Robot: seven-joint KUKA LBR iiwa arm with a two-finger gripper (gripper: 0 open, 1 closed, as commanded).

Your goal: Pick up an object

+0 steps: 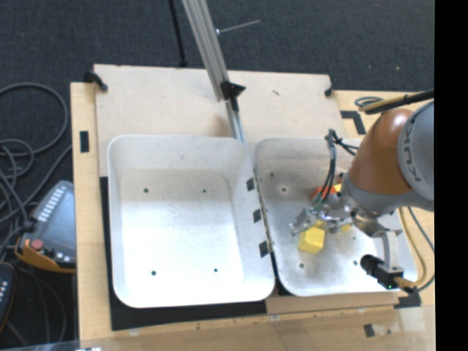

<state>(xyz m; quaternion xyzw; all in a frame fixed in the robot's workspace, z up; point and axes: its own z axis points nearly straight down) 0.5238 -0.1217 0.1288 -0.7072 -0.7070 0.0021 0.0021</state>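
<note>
the gripper [316, 221] hangs low in the right bin [292, 168], touching a yellow block [312, 240]; its grip state is unclear; an orange object [324, 192] sits near.

Smooth white plastic bins [183, 218] sit on a matt wooden bench [168, 101].

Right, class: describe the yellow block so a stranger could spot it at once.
Find the right-hand white bin, under the grey and orange arm. The yellow block lies near its middle, just below the hand. It is the bin's one plain yellow cube.
</note>
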